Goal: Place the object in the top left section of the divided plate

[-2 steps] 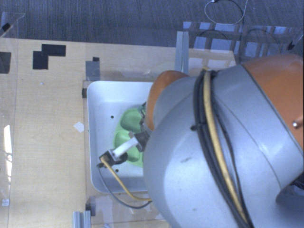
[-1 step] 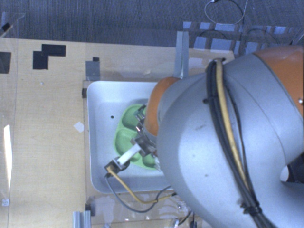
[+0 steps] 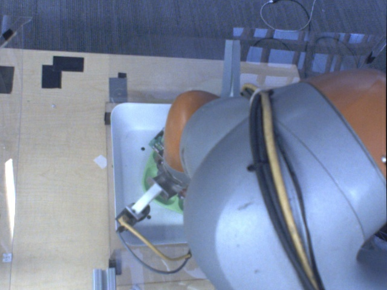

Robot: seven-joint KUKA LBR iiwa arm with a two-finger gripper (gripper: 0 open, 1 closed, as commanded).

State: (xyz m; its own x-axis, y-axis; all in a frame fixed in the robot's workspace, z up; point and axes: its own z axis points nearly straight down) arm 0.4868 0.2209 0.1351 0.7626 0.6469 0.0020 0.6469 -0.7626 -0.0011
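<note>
The arm's large grey and orange body covers most of the bins. Below its wrist, my gripper hangs over the left white bin, above a green plate of which just slivers show along its left and lower edge. The plate's sections are hidden under the arm. A white stub with a black tip sticks out from the gripper toward the bin's front left corner, and a yellow cable trails from it. No separate object is distinguishable on the plate or in the bin.
The wooden bench stretches to the left, with black markings at its far end and a small white scrap beside the bin. Metal brackets stand at the bin's corners. A metal frame rises behind.
</note>
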